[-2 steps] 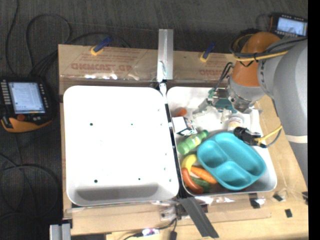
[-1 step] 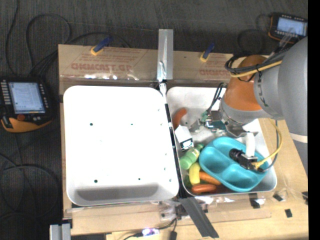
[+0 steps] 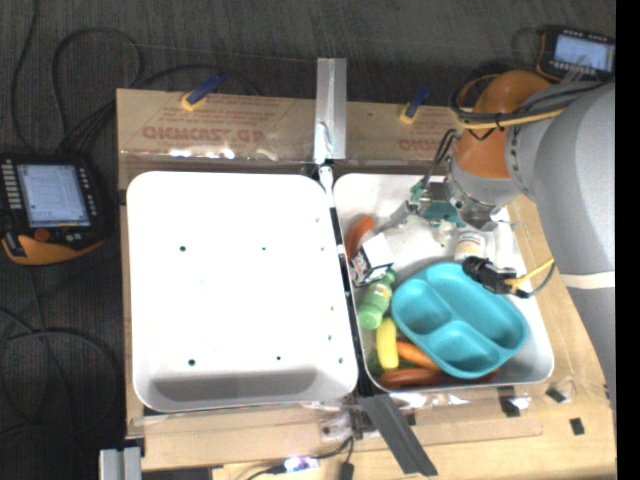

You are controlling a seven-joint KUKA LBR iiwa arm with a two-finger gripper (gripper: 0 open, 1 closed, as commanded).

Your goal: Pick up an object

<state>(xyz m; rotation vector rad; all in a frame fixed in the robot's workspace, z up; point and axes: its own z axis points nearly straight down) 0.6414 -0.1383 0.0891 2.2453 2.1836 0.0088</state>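
At the lower right of the frame, nearest the camera, the right bin [image 3: 545, 363] is crowded: a blue divided tray [image 3: 458, 320] lies tilted across the pile, with an orange carrot-like piece [image 3: 418, 353] and a red piece [image 3: 400, 375] poking out from under its lower edge. Just left of the tray sit a yellow piece [image 3: 386, 341] and a green bottle [image 3: 376, 300], and above them a small white-and-black item [image 3: 366, 260] and an orange-red piece [image 3: 359, 232] rest against the bin's left wall. The left bin [image 3: 235, 288] fills the middle and left of the frame. Farther back, at the upper right, the gripper [image 3: 432, 208] hangs over the far end of the right bin, above the pile; whether its claw is apart or together cannot be told from this angle. Any of these toys could be the pick. The likely trouble is the clutter: the broad tray may slip from a narrow pinch, and tightly packed neighbours could block the descent or be dragged along.
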